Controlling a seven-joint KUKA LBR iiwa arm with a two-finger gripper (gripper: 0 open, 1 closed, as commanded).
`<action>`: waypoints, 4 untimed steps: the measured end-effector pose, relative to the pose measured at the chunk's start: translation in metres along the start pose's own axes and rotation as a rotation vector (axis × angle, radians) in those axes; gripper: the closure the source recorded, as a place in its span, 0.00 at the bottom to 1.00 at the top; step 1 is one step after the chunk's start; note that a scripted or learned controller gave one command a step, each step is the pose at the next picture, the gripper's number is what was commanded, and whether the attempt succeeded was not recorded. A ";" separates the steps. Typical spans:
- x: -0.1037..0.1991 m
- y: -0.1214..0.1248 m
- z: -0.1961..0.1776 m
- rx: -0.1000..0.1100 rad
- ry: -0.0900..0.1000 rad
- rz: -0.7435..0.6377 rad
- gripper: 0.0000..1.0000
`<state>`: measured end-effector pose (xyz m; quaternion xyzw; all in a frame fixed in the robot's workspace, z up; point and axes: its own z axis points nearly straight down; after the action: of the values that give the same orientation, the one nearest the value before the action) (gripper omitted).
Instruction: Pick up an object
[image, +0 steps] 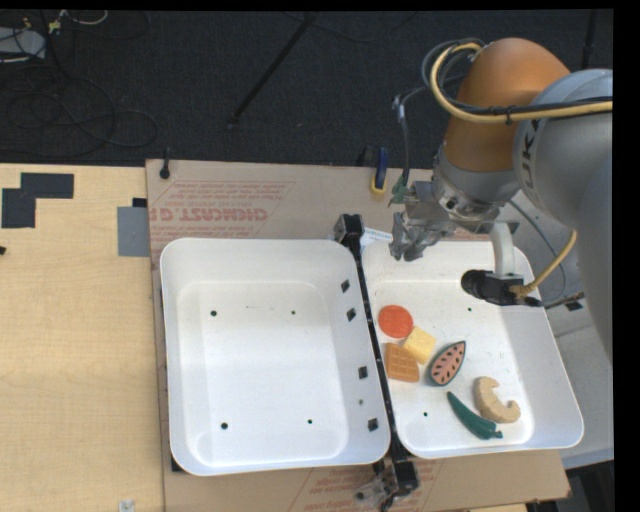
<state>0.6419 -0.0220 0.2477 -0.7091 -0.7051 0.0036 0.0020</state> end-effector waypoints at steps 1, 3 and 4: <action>0.041 0.002 -0.156 -0.024 0.004 -0.011 1.00; -0.115 0.001 0.034 0.001 0.001 0.002 1.00; -0.063 0.002 -0.211 -0.024 0.001 -0.010 1.00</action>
<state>0.6448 -0.0849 0.4590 -0.7055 -0.7087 -0.0052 -0.0064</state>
